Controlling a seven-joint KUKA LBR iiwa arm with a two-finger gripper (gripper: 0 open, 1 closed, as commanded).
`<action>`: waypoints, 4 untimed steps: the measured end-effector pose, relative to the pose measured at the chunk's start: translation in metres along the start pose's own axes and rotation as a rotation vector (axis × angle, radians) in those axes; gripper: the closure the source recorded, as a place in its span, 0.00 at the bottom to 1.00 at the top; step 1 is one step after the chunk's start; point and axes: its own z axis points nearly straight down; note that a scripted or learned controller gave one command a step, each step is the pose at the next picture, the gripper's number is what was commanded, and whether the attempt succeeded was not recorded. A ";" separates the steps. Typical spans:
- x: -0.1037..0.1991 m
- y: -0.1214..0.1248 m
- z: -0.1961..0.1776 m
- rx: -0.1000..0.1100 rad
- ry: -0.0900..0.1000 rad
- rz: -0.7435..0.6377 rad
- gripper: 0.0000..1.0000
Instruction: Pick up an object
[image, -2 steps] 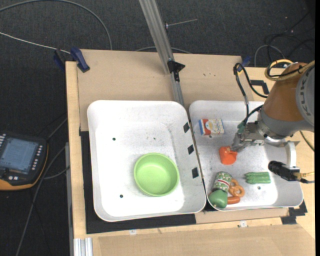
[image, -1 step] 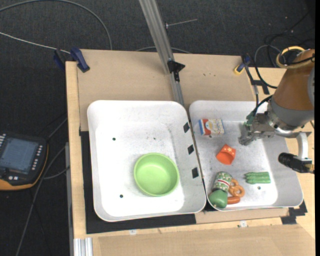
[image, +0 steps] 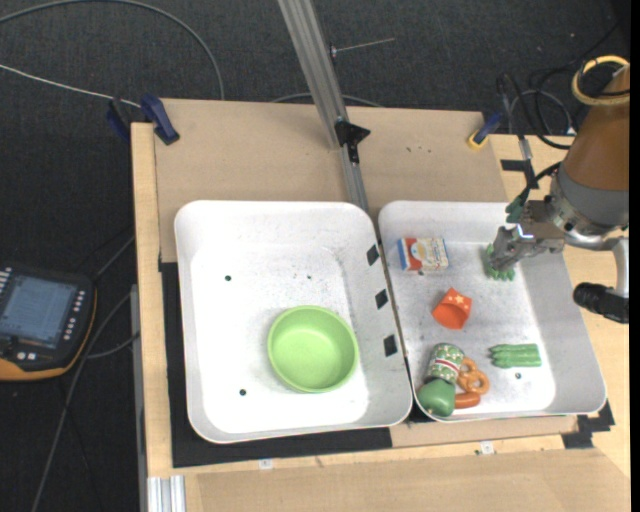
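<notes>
My gripper (image: 503, 252) hangs low over the upper right part of the right bin (image: 560, 330). A small dark green object (image: 497, 268) sits right at its tip, touching or just beneath it. I cannot tell whether it is gripped. To the left lies a small white carton with blue and red print (image: 422, 254). An orange cup (image: 452, 308) lies on its side near the bin's middle. Another green ridged object (image: 514, 355) rests lower right of it.
At the right bin's front left corner sit a green pear-like toy (image: 436, 398), a patterned can (image: 446, 360) and an orange pretzel-like piece (image: 470, 382). The left bin (image: 230, 250) holds a light green bowl (image: 312, 348). A metal post (image: 320, 70) rises behind the bins.
</notes>
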 end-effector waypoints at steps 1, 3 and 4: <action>0.000 0.000 -0.003 0.005 0.001 0.001 1.00; 0.110 0.027 0.000 0.006 0.002 -0.004 1.00; 0.161 0.049 -0.004 0.005 0.002 -0.004 1.00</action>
